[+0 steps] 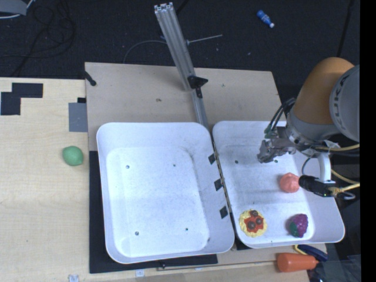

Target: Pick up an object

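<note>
The tabletop [147,98] carries two white bins; the right bin [247,140] holds everything of interest. The claw [268,154] hovers low over its upper half, grip unreadable from here. Just beside it, lower right, sits a pink ball [288,183], round, smooth, likely light and squashy, best pinched across its middle. Nearer the front lie a purple grape bunch [298,225] and a small pizza toy [252,222].

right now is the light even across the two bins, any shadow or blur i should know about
Camera view: the left bin is brighter across its top and right, with a soft grey shadow over its lower left floor; the right bin is lit fairly evenly; the pincer looks dark and slightly soft, its detail hard to read; the pink object and purple object are sharp enough, without glare.
</note>
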Available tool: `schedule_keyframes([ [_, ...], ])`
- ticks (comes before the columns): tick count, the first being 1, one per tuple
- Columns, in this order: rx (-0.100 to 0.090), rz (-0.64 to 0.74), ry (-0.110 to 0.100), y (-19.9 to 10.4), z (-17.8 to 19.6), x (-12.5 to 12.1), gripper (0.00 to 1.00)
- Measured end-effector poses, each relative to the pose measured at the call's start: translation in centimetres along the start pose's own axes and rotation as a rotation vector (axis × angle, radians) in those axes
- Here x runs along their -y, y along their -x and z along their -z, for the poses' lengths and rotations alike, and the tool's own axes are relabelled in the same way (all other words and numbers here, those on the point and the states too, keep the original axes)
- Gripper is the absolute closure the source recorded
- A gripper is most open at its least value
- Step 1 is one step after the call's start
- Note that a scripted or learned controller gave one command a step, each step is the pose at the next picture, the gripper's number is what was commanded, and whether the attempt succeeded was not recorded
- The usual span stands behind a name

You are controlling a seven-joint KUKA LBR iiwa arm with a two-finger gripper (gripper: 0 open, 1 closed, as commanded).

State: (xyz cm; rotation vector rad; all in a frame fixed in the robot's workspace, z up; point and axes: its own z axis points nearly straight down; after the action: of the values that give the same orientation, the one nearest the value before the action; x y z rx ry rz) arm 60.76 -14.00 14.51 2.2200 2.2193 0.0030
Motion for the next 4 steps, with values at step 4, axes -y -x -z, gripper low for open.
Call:
schedule_keyframes([
  [4,-0.002,0.004,-0.004,-10.8,6.8,-0.7,1.00],
])
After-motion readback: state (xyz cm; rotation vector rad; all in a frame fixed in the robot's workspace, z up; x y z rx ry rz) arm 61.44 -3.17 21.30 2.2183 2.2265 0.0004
